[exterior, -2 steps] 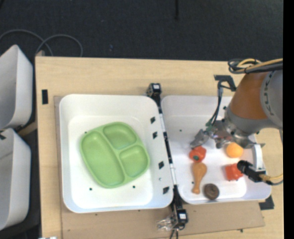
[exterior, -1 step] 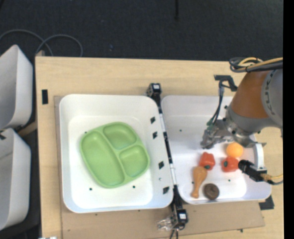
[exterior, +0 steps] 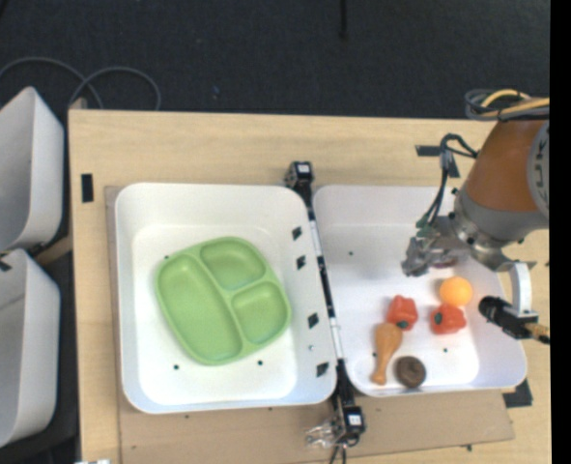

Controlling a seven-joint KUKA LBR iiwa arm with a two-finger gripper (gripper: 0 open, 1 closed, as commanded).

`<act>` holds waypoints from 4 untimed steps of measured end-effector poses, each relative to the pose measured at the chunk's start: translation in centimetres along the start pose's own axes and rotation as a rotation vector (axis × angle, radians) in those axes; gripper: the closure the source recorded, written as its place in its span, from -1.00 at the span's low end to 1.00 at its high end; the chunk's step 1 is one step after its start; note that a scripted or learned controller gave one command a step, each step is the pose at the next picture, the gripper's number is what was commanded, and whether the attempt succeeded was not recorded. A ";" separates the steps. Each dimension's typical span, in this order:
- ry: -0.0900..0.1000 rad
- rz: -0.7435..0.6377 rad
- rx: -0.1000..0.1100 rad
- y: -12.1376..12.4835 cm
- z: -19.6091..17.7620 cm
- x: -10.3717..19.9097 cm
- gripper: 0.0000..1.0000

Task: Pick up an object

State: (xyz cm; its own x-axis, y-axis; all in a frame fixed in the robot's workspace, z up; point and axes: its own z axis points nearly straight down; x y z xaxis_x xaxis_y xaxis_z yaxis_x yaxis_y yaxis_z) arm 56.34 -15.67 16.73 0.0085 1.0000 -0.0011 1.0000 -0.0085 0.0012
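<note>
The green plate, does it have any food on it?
No. The green plate lies flat in the left bin with all three sections bare. The toy foods, like the orange ball, sit in the right bin.

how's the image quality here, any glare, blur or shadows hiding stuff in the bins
Camera view: even, soft lighting; the white right bin looks slightly washed out but has no hard glare. The green plate casts almost no shadow. The whole frame is mildly soft, and the pincer reads as a dark blur, so its fingertips are hard to resolve. The orange ball is distinct.
</note>
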 end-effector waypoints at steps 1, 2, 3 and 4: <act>0.000 -0.008 -0.001 0.2 -4.7 -0.2 1.00; 0.002 -0.015 0.001 0.6 -5.9 4.6 1.00; 0.002 -0.015 0.003 1.2 -6.3 8.9 1.00; 0.002 -0.016 0.003 1.7 -7.3 14.0 1.00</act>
State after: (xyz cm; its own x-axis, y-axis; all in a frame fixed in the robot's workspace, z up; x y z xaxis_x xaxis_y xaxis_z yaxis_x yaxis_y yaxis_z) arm 58.10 -1.72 24.03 -0.0075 1.0000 0.0006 1.0000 0.0075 -0.0015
